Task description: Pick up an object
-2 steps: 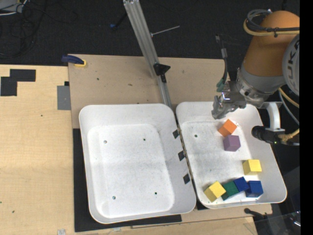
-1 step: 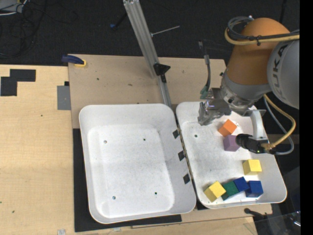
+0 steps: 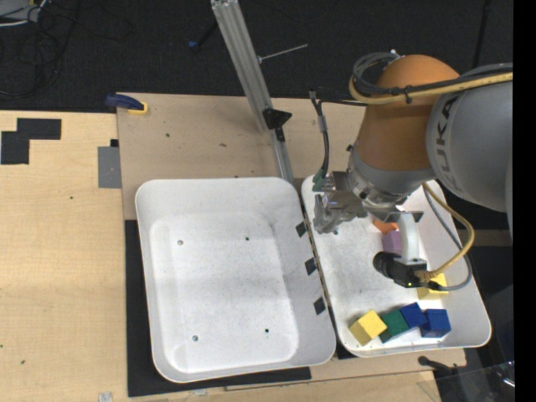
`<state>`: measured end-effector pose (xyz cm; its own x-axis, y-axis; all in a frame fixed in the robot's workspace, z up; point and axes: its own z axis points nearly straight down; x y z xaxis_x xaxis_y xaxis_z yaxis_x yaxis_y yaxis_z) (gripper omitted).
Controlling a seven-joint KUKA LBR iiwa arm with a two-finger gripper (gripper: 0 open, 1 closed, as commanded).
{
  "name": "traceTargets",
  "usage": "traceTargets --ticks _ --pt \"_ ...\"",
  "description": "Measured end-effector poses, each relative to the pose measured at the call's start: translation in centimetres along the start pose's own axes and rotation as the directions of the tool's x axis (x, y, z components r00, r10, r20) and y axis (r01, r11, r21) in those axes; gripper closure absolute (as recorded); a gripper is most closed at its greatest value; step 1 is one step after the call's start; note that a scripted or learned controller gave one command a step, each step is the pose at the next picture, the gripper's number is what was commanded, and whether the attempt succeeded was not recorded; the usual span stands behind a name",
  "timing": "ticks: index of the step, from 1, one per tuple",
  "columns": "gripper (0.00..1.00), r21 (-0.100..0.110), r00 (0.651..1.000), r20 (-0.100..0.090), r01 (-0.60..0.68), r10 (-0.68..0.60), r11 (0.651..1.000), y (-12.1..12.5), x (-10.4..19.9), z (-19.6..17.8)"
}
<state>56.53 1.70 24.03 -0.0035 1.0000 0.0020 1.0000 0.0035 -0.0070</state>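
The arm (image 3: 435, 132) covers much of the right bin (image 3: 469, 329) and most of an orange object (image 3: 384, 224).

Yellow block (image 3: 367, 327), green block (image 3: 394, 324), blue blocks (image 3: 423, 318)

The light is even and bright from above; the left bin (image 3: 222, 279) is almost glaring white, with a soft grey shade inside. The background at top is dark; the focus is slightly soft, a little grainy.

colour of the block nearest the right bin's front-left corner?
Yellow. The yellow block shows clearly in the camera view, beside a green block in the right bin.
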Motion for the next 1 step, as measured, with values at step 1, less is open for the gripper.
traceTargets --ticks 1 --pt "1.00 -0.001 1.000 0.001 0.000 0.000 1.000 -3.51 4.14 -0.38"
